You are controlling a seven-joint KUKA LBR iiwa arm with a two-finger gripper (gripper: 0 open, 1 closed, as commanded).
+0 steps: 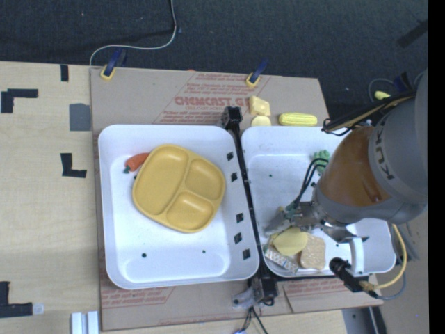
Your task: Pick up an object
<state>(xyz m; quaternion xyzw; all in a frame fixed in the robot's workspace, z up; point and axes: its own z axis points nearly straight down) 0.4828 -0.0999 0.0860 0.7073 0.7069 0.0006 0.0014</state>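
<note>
My gripper hangs low over the front of the right bin, mostly hidden under the grey and orange arm. Just below it lie a pale yellow rounded piece, a tan bread slice and a small grey patterned item, packed close together. A green item peeks out from behind the arm near the bin's back. I see nothing held by the gripper.
The left bin holds a yellow divided plate with an orange carrot at its back left edge. Behind the right bin on the cardboard lie a yellow wedge, a pale lump and a corn cob.
</note>
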